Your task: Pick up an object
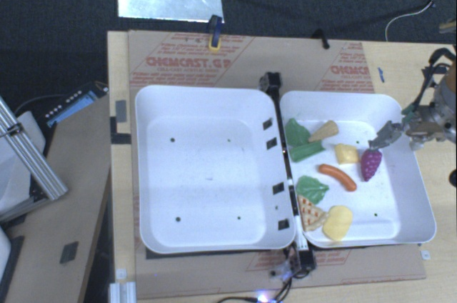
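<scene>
Gripper [380,138] at right bin's [410,173] 2 o'clock edge, finger state unclear; purple grapes [370,164] just beside, at its 7 o'clock.

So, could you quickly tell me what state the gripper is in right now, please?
Gripper: just above the purple grapes in the right bin; open or closed cannot be told, and nothing is seen held.

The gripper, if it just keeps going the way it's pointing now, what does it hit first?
Most likely the purple grape bunch. The gripper points down and toward the picture's left, and the grapes lie just beyond its tip in the right bin. Its height above them is unclear.
</scene>
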Robot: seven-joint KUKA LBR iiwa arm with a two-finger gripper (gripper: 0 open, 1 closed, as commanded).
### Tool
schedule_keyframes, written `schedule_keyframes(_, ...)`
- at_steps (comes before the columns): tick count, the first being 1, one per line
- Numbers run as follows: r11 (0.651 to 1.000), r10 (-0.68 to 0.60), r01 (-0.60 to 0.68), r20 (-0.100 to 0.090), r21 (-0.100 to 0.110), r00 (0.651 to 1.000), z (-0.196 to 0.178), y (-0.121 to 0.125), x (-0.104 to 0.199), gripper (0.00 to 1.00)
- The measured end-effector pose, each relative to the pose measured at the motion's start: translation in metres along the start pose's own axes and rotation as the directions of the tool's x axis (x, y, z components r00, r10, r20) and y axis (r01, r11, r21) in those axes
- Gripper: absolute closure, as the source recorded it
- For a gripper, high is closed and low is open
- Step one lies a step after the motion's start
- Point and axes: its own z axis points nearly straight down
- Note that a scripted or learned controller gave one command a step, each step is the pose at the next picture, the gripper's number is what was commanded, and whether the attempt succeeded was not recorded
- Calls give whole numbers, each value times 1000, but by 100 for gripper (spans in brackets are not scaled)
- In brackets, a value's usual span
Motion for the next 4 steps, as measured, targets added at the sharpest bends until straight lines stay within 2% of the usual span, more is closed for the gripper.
schedule_keyframes(1,1000,-1,1,-4,11,1000,173,6,17,0)
schedule_keyframes(2,1000,-6,6,0,-7,1000,170,82,49,0)
schedule_keyframes(3,1000,-10,10,5,10,1000,169,143,78,0)
schedule_keyframes(4,1000,3,-3,0,-1,1000,169,94,71,0)
